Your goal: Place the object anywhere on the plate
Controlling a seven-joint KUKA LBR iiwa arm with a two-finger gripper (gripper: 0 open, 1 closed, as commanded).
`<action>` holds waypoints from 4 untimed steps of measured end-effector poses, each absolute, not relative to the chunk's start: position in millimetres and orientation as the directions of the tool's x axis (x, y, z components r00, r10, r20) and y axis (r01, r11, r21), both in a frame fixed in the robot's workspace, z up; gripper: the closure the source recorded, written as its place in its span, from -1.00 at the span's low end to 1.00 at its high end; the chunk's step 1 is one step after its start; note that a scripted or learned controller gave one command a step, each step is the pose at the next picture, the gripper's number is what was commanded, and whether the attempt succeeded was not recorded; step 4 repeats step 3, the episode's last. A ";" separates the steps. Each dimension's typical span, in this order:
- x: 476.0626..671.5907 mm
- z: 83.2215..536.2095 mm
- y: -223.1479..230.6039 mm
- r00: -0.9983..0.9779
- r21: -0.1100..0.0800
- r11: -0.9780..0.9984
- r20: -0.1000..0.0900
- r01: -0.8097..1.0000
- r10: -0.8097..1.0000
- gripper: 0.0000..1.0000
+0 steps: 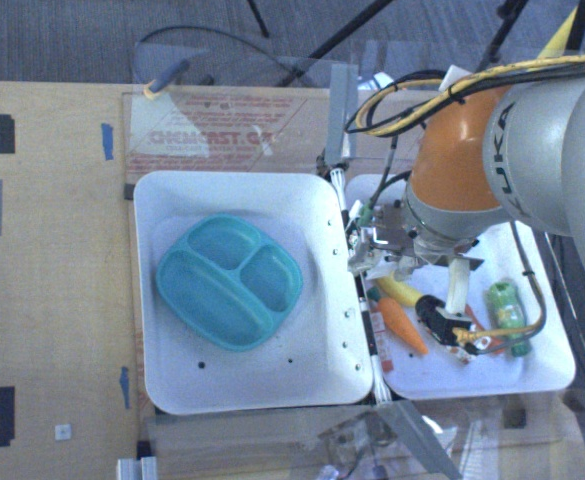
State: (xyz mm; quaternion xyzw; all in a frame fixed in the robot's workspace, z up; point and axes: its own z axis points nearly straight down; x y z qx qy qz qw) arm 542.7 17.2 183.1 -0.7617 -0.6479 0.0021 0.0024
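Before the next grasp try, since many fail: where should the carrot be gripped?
Probably mid-length, from straight above, closing across its narrow width. The carrot lies flat and slanted in the right bin, with a yellow piece close by its upper end.

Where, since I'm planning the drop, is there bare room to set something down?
The teal divided plate has three bare compartments. White floor of the left bin rings it, widest along the near edge. The right bin is crowded: carrot, green bottle and other items.

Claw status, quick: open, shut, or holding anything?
Claw: cannot be told from this angle; it sits over the right bin, near its left wall.
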 end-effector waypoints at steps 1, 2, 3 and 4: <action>545.8 174.3 100.1 -0.079 -0.004 0.079 0.000 0.997 0.997 1.00; 561.5 170.2 162.9 -0.342 -0.001 0.342 0.000 0.940 0.940 1.00; 561.8 170.5 162.3 -0.341 -0.001 0.341 0.000 0.940 0.940 -1.00; 561.8 170.5 162.3 -0.341 -0.001 0.341 0.000 0.940 0.940 -1.00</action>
